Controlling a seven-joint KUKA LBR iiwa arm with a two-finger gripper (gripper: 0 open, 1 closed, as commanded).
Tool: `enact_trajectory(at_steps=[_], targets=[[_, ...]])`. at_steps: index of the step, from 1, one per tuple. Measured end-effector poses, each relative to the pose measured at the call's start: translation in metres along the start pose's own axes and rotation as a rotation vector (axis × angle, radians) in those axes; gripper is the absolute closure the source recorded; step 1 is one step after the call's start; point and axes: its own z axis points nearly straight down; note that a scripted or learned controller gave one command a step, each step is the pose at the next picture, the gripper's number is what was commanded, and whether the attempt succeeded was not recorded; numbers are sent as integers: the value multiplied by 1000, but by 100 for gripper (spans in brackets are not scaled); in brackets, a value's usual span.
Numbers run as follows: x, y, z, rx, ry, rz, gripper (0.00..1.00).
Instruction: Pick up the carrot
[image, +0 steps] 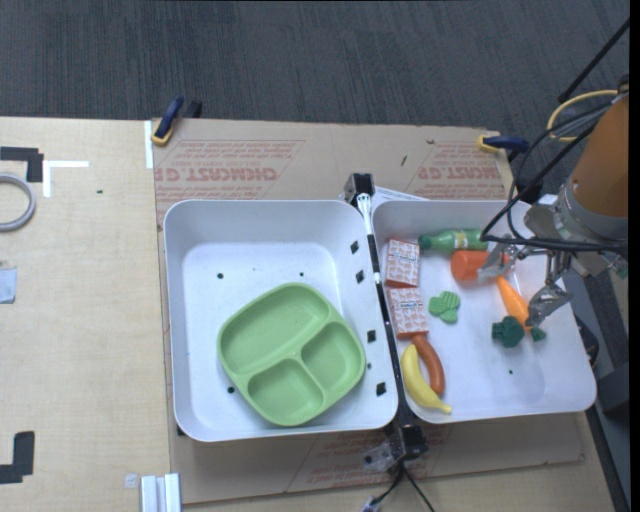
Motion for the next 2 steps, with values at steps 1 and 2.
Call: enact_trajectory(at_steps=[1, 2], targets=[[-16, -5, 74, -1, 1, -192, 0], [2, 1, 97, -2, 1, -491, 0]])
